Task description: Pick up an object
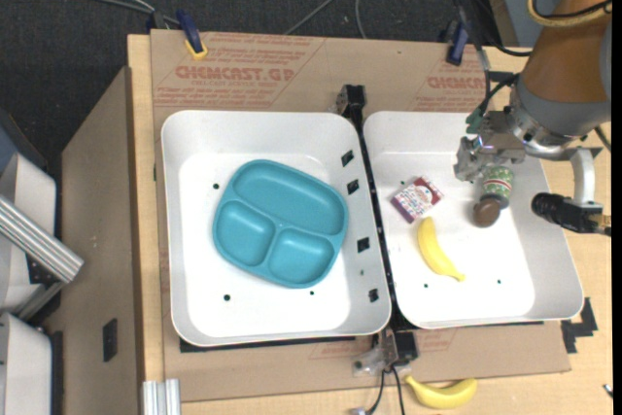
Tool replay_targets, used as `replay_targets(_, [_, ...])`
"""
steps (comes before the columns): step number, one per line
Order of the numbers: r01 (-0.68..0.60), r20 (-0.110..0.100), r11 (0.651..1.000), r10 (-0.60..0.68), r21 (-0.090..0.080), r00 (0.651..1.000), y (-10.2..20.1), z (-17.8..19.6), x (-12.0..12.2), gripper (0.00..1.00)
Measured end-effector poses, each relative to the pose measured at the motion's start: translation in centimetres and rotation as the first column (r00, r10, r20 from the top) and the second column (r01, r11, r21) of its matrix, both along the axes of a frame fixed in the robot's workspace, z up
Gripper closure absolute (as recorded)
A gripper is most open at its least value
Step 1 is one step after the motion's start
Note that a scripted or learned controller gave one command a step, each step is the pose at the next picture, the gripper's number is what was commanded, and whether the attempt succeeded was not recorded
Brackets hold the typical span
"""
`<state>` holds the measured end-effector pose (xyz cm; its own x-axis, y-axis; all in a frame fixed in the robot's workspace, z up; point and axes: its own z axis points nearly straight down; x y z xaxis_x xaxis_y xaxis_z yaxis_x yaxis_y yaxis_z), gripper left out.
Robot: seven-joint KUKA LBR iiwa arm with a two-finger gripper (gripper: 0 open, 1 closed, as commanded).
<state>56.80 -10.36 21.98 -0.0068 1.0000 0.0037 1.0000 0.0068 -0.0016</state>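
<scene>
The right bin (544, 292) holds a yellow banana (437, 250) near its middle. A small red-and-white packet (416, 198) lies up and left of the banana. At the bin's upper right sits a small green-and-white can (498, 181) with a brown round end (486, 212) pointing toward the front. My gripper (483, 160) is right over the can's upper end, touching or nearly touching it. The arm hides the contact.
A blue divided plate (280, 223) lies in the left bin (185, 151). A second yellow banana-like thing (443, 392) lies outside the bins at the bench's front edge. Black clips run along the wall between the bins (362, 209).
</scene>
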Motion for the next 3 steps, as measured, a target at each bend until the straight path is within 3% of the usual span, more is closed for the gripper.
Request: replay_targets(3, [-0.001, 0.003, 1.000, 0.001, -0.001, 1.000, 16.5, 1.5, -2.1, 1.00])
